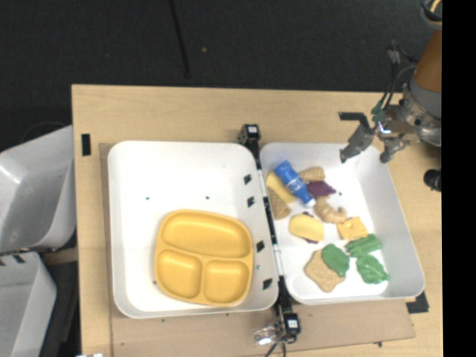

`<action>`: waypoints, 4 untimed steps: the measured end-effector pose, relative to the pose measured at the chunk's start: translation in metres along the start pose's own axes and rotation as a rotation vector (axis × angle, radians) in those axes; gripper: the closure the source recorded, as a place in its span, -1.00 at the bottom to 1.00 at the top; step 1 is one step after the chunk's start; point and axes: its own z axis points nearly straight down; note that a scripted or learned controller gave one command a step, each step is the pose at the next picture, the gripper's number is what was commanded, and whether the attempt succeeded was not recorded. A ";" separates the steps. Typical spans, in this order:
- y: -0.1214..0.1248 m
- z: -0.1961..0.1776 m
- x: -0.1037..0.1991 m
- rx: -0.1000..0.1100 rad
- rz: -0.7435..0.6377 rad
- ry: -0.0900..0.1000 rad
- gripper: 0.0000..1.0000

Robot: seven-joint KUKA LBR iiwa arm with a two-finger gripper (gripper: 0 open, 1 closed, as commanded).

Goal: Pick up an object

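1. gripper hangs with two dark fingers spread, holding nothing, over the right bin's far corner.
2. small plastic toy foods lie clustered in that smooth white bin.
3. a glossy yellow sectioned tray sits in the left bin.

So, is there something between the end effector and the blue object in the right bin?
Nothing visible. The end effector hangs over the right bin's far corner, apart from the blue object; bare white bin floor lies between them.
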 end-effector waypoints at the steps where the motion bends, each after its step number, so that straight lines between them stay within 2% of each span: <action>1: -0.043 0.146 -0.058 0.016 0.005 0.001 -1.00; 2: -0.072 0.185 0.016 -0.002 -0.004 0.000 -1.00; 3: -0.124 0.184 0.018 0.001 0.000 0.000 -1.00; 4: -0.121 0.175 0.018 -0.002 0.006 -0.001 1.00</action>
